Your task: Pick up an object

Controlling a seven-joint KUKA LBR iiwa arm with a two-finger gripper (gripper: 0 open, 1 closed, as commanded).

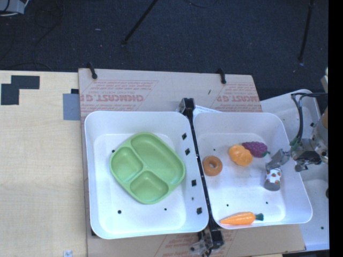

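Observation:
The right bin (292,205) holds several toys. A brown donut (213,165) lies near the divider, with an orange fruit (240,155) and purple grapes (255,148) just behind it. An orange carrot (239,218) with a green tip rests by the front wall. A small grey can with a red and white label (273,178) stands near the right wall. My gripper (285,158) reaches in over the bin's right rim, just above and to the right of the can. Nothing shows held in it.
The left bin (102,197) carries a green divided plate (147,167). A black divider (196,170) runs between the bins. Cables and arm parts (308,143) crowd the right side. Cardboard (161,92) lies under both bins.

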